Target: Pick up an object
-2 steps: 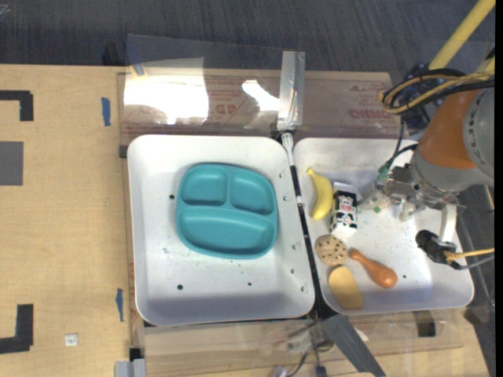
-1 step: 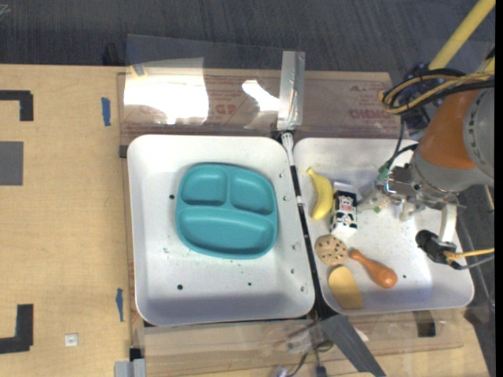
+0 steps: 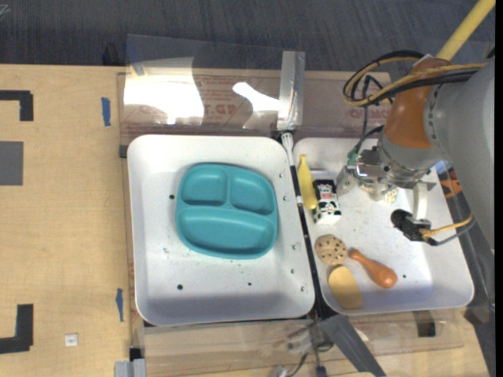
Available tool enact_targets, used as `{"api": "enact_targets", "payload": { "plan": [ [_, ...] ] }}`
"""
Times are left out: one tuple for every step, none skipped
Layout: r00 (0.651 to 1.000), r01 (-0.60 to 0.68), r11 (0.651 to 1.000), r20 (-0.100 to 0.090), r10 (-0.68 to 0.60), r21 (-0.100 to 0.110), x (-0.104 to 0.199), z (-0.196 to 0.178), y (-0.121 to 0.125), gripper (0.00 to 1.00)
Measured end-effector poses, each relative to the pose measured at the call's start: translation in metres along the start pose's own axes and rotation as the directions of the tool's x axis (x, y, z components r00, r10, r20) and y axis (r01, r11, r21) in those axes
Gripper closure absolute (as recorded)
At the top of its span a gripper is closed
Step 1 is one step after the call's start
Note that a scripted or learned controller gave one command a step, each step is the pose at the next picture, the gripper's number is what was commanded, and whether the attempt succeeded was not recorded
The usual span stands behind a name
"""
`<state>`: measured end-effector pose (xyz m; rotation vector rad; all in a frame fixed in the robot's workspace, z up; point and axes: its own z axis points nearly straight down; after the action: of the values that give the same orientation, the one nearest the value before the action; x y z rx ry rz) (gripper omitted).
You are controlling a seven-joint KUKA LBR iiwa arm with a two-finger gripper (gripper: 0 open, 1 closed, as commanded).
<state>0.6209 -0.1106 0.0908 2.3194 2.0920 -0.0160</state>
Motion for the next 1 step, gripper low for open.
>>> {"api": "enact_targets", "payload": {
  "plan": [
    [0.817,0.577,0.817,-0.004,-0.577,-0.006,-0.0070,0.0009,-0.0088,0.00]
  ]
}}
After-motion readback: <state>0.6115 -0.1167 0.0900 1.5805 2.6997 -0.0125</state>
